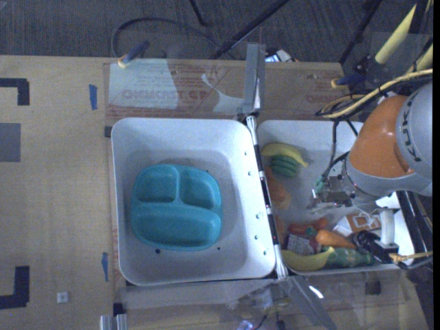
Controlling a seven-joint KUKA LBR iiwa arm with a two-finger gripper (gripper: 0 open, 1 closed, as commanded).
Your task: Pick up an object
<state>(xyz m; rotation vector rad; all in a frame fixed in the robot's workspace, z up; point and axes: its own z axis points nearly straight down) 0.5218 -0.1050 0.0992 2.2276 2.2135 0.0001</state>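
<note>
Nearest the camera, a yellow banana [307, 259] lies along the near wall of the right bin [323, 130], its long axis running left to right, just below and left of my fingers. Beside it sit an orange carrot [335, 238] and a green vegetable [352, 256], right under me. My gripper [328, 196] hangs over this pile; whether it is spread or pressed together I cannot tell. Beyond me, toward the far wall, lie a second banana [285, 151] and a green striped piece [282, 166]. Well to my left, the left bin [137, 133] holds a teal divided plate [177, 206]. I judge the carrot closest to grab.
</note>
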